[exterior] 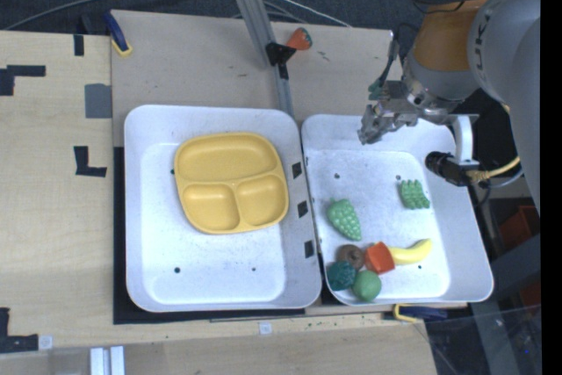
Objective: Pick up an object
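Gripper (371, 131) hangs over the upper edge of the right bin (461, 272), in the upper right of the frame, above bare white floor; whether it is wide or narrow cannot be told at this angle, and nothing shows between its tips.

Every candidate lies lower in the frame. Nearest are 2: the small green block (413, 194), down and slightly right, and the green grapes (344, 219), down and slightly left, with their long axis running upper left to lower right. Farther, at the bin's bottom edge, sits a tight cluster: brown ring (352, 256), orange piece (379, 258), banana (413, 252), teal lump (341, 277) and green ball (367, 285).

In the left bin (158, 277) rests a yellow divided plate (232, 182).

The block, standing apart, looks the cleaner target.
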